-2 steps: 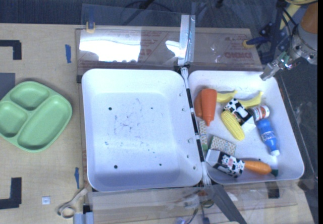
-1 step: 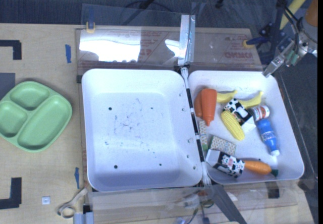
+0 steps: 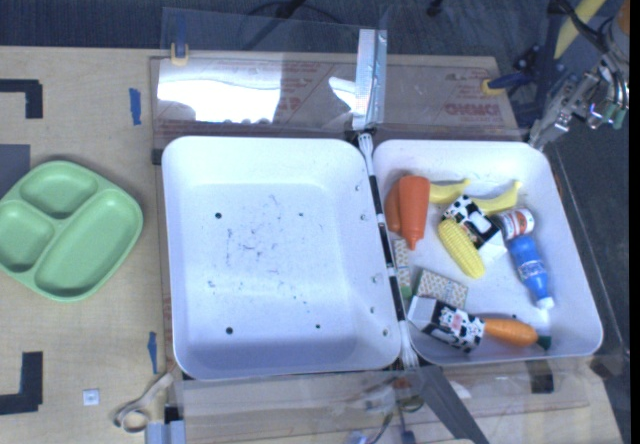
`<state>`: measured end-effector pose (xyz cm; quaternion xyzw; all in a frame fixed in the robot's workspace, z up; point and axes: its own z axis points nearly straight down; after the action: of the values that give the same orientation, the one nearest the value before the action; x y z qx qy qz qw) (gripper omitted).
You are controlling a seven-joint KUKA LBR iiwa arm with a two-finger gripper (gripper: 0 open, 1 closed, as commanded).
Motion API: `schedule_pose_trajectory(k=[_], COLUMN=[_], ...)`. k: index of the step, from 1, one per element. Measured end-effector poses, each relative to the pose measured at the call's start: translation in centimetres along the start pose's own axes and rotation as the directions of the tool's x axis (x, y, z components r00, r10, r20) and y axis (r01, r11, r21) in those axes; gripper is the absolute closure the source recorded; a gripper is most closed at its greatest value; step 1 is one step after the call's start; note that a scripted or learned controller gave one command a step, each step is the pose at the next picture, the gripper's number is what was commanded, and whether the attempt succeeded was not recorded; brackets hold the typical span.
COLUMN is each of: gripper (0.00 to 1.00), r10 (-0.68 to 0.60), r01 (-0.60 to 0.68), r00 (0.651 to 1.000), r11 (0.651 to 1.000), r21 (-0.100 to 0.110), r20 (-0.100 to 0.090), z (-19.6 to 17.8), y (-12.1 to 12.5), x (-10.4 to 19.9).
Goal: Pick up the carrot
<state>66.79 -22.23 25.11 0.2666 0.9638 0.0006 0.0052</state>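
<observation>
Right bin (image 3: 575, 262): one carrot (image 3: 509, 332), one corn cob (image 3: 460, 246).

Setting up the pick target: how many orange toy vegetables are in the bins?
2, both in the right bin. A fat orange one lies near its left wall; the slimmer carrot lies along the front, beside the cow-patterned carton. Others may hide under the pile.

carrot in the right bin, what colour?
Orange, with a green tip: the carrot lies at the bin's near edge in the camera view.
</observation>
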Motion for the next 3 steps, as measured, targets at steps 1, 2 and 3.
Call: schedule_pose_trajectory(k=[1,2,3], gripper=[1.00,1.00,1.00], r10=[-0.273,-0.608,-0.732], r01=[0.273,0.607,0.732], r00=[0.962,0.794,0.681], r11=[0.962,0.794,0.681], r21=[0.000,-0.003,-0.003], r20=[-0.004,-0.003,-0.002], z=[-0.3,-0.4,1.2], y=[-0.3,-0.4,0.2], x=[0.6,0.7,0.0])
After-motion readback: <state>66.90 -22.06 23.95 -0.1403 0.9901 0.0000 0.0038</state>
